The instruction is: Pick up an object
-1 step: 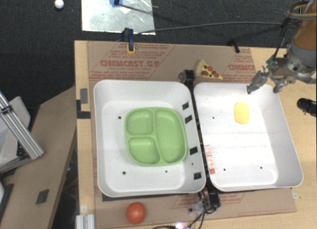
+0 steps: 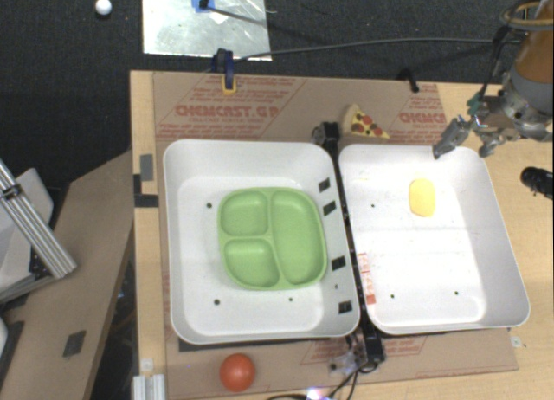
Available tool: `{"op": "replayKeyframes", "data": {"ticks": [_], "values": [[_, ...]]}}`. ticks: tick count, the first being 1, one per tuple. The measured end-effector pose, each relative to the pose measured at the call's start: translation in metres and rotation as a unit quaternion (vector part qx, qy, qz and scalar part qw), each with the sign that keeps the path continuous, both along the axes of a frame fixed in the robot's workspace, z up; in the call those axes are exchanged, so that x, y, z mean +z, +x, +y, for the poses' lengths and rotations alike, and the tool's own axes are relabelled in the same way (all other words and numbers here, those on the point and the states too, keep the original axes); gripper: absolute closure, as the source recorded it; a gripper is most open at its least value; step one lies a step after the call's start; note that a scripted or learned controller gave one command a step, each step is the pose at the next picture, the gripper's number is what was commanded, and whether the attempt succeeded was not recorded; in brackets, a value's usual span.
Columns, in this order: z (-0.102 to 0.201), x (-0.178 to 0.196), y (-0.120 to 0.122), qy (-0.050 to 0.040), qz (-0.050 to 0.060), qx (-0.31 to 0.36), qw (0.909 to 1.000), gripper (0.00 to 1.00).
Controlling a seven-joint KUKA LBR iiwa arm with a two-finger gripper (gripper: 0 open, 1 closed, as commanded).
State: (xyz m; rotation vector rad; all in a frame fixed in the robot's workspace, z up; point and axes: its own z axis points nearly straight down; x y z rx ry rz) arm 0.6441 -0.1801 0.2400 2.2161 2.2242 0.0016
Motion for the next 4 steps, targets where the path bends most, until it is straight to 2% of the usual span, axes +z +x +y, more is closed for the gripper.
{"op": "replayKeyframes", "data": {"ticks": [1,3,4], "values": [[-0.001,-0.041,0.0,0.0,0.001,-0.001,1.0,0.0],[-0.003,-0.155,0.001,0.0003,0.002,0.0,1.0,0.0],[-0.003,-0.14,0.003,-0.0004,-0.002,0.0,1.0,1.0]]}}
